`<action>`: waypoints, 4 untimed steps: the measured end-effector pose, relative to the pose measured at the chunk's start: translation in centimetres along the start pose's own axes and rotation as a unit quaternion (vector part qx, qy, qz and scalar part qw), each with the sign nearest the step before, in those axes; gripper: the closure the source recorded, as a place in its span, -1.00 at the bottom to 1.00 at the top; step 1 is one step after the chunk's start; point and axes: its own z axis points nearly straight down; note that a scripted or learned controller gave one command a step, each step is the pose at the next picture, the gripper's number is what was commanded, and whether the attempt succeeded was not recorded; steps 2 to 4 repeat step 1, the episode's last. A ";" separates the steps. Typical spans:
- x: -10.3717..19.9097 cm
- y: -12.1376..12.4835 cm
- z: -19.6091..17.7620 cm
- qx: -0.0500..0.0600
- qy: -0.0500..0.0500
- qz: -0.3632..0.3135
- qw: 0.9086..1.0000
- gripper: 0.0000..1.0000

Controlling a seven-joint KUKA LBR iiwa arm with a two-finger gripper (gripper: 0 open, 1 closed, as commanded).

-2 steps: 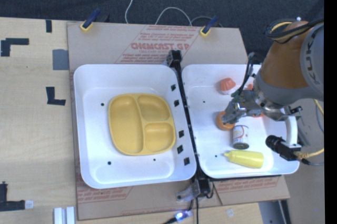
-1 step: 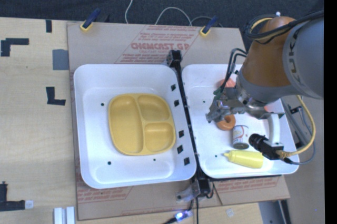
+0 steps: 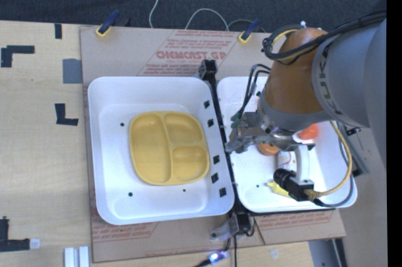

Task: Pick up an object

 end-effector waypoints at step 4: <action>6.0 -0.7 0.5 0.000 0.001 -0.001 1.000 1.00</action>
